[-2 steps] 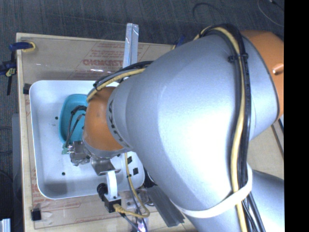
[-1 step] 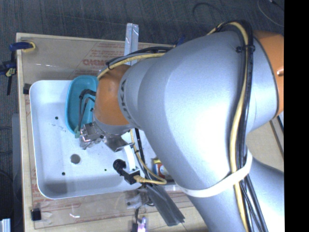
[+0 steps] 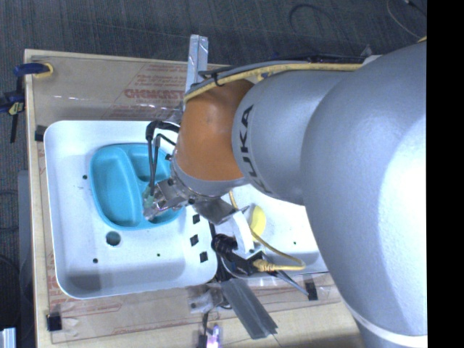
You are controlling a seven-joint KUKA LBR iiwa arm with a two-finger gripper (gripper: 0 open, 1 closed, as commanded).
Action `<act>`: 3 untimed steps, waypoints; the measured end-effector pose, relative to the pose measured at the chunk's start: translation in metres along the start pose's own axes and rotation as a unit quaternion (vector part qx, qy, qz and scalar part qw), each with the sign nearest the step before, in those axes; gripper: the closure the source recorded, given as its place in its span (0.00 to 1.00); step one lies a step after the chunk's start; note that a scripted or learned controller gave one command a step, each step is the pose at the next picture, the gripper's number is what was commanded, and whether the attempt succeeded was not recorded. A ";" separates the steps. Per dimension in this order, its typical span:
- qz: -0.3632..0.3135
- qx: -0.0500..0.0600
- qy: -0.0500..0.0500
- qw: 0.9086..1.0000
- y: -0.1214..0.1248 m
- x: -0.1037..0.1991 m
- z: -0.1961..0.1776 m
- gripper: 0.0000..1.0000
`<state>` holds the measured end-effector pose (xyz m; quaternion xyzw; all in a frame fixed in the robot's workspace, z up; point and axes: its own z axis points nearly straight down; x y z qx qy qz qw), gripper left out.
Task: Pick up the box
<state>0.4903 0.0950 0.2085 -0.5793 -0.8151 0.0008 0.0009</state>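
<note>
The box [image 3: 116, 183] is a bright blue, rounded container lying in the left white bin [image 3: 80, 274], in its upper middle part. My gripper [image 3: 156, 205] reaches down at the box's right lower edge, where a blue lip [image 3: 168, 214] shows just beside it. The gripper's tip looks to be touching or right against that edge, and I see nothing lifted. The orange wrist band [image 3: 210, 140] and the grey arm [image 3: 348, 165] cover the box's right side.
In the right bin [image 3: 308, 249], partly under the arm, lies a yellow object [image 3: 257, 221]. A small dark round spot [image 3: 112, 239] marks the left bin's floor below the box. Black cables [image 3: 152, 151] hang beside the wrist.
</note>
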 end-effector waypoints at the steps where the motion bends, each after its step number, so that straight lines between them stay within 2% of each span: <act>1: -0.019 0.001 0.000 1.000 0.046 -0.016 0.018 1.00; 2: -0.166 0.001 0.000 0.986 -0.022 -0.020 0.018 1.00; 3: -0.220 -0.002 -0.001 0.975 -0.028 -0.041 -0.049 1.00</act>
